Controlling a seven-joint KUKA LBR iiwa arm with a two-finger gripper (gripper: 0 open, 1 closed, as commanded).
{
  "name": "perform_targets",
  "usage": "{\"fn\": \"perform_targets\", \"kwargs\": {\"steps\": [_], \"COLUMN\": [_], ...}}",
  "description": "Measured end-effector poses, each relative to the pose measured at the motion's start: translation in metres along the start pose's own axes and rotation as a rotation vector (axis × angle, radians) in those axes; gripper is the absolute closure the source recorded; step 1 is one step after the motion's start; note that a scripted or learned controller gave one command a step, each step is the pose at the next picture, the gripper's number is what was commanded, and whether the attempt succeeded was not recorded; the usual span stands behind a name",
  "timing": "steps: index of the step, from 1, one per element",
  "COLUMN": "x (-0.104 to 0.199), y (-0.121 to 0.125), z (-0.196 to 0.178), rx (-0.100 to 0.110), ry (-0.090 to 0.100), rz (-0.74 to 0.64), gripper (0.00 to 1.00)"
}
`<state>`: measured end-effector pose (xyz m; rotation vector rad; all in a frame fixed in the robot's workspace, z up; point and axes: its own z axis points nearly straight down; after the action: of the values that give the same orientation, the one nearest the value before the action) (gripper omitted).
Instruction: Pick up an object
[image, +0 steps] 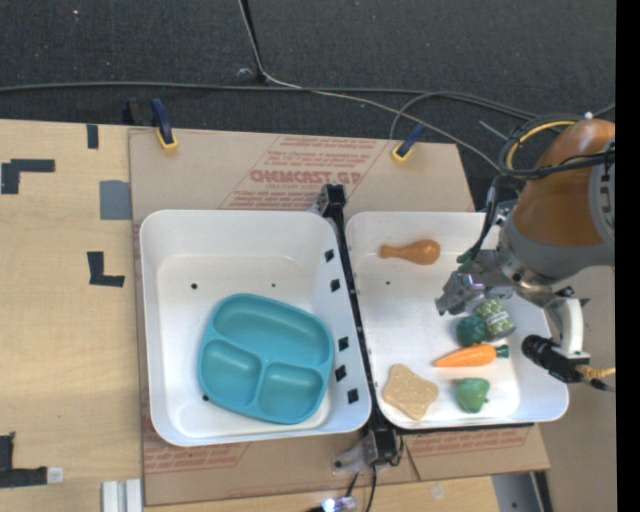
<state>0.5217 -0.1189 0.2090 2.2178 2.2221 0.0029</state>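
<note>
The right bin (400, 300) holds a tan drumstick-shaped piece (411, 252) at the back, an orange carrot (466, 356), a slice of toast (409, 393) at the front, a green pepper-like piece (473, 394) and a dark green rounded piece (473, 329) with a pale speckled piece (495, 322) beside it. My gripper (462, 292) hangs low over the right side of this bin, just left of and above the dark green piece. The frame does not make clear how its fingers stand, and nothing shows between them.
The left bin (170, 250) holds a teal divided plate (265, 357). A black divider (345, 300) runs between the bins. The arm's orange band (565, 190) and grey body cover the right bin's far right corner. Cables cross the dark surface behind the bench.
</note>
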Motion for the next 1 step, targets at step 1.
{"fn": "perform_targets", "kwargs": {"steps": [1], "x": [0.0592], "y": [-0.0085], "z": [0.0054], "rx": [0.005], "ry": [0.002], "rz": [-0.004], "gripper": [1.0]}}
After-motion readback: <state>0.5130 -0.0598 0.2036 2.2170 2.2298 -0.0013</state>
